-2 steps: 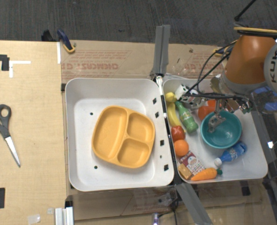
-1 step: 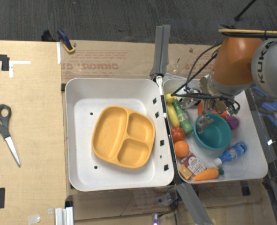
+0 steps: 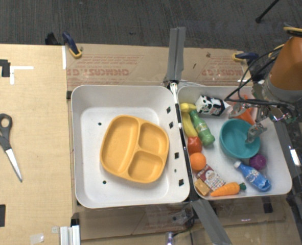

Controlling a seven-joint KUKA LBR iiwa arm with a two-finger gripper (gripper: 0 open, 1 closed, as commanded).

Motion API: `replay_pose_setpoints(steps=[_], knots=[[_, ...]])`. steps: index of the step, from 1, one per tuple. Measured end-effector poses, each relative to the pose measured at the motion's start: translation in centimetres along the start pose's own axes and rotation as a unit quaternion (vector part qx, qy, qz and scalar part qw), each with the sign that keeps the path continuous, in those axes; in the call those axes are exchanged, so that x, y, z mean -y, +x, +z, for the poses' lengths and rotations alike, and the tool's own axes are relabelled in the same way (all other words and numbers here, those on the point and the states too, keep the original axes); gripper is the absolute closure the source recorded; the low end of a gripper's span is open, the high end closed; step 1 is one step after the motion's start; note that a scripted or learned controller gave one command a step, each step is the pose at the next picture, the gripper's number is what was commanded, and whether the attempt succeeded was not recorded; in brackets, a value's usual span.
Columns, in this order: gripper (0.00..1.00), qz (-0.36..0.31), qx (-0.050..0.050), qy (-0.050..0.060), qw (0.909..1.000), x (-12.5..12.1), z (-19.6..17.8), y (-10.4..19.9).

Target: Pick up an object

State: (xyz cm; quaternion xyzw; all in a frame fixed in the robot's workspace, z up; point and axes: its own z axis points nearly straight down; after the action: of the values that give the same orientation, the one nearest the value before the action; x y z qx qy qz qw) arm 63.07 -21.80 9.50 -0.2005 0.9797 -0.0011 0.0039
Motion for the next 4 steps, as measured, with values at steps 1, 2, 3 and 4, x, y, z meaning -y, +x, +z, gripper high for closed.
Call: replay_pose_setpoints(steps=[1, 2, 3, 4], knots=[[0.00, 0.027, -0.001, -0.002, 0.9996, -7.1, 0.2, -1.8], [0.00, 0.064, 0.000, 0.000, 0.9979, 0.3, 0.0, -1.1], [1.00, 0.063, 0.004, 0.001, 0.9980, 0.2, -1.2, -1.4], [1.00, 0.155, 0.007, 0.004, 0.9878, -4.9, -0.5, 2.6]])
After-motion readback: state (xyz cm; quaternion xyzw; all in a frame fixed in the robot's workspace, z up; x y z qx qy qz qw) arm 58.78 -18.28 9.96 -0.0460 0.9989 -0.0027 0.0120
